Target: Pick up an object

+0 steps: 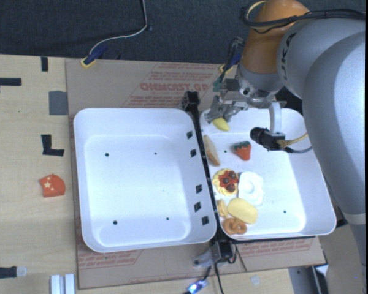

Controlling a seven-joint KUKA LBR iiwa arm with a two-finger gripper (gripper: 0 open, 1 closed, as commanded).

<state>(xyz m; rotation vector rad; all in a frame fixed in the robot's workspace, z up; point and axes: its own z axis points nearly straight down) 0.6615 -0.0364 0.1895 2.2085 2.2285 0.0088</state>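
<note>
The claw (pixel 221 116) is clamped on a yellow piece (pixel 221 124) at the right bin's (pixel 306 222) far left corner, near the divider; a strawberry (pixel 243 150) lies just beside it.

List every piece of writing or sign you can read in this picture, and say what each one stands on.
"CHEMGRAY" or something close to it: faded red print, seen upside down, on the flat brown cardboard sheet under the two shallow white plastic bins; the letters are too blurred to be sure of.
A smaller line of red print beside it on the same sheet: too blurred to read.
Black angular marks on the pale wooden bench top: shapes, not letters.
</note>
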